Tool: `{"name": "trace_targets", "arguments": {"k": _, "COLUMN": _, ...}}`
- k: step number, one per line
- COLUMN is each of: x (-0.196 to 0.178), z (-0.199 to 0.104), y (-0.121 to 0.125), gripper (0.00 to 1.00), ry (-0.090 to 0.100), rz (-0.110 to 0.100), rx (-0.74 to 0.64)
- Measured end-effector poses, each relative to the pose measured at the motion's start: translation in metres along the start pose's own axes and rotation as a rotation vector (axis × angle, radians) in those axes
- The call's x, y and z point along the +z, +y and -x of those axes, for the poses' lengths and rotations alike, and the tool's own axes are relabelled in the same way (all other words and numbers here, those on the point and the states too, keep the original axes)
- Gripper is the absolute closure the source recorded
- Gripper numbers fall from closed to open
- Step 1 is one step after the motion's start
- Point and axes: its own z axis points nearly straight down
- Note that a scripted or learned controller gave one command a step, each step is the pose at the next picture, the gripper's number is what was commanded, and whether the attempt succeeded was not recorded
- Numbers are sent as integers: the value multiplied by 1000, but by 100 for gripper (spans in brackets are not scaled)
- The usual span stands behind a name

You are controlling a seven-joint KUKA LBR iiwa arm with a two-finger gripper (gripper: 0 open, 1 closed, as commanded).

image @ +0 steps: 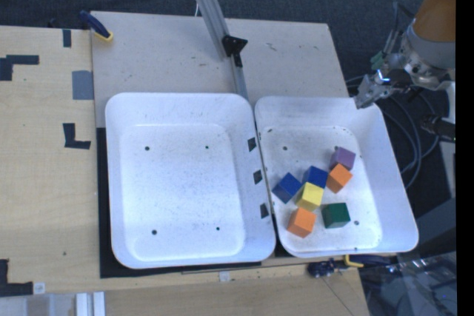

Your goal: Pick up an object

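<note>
Coloured blocks cluster in right bin, down-left of your claw at bin's top right corner. Claw state: cannot tell.

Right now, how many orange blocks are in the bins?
2, both in the right bin. One orange block sits just below the purple block; the other orange block is nearest the front, left of the green block. None looks hidden.

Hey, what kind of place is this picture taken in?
Probably a robotics lab bench for grasping trials: two white bins, coloured toy blocks in the right one, and a robot arm beside loose cables.
</note>
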Motion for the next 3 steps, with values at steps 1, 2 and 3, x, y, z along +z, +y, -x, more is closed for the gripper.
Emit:
{"name": "trace_targets", "arguments": {"k": 1, "x": 10, "z": -51, "y": -21, "gripper": 100, "ry": 3, "rz": -8, "rx": -2}}
{"name": "trace_targets", "arguments": {"k": 2, "x": 21, "z": -108, "y": -30, "gripper": 100, "ry": 3, "rz": -9, "rx": -4}}
{"name": "trace_targets", "arguments": {"k": 3, "x": 11, "z": -160, "y": -40, "gripper": 100, "ry": 4, "rz": -7, "rx": -5}}
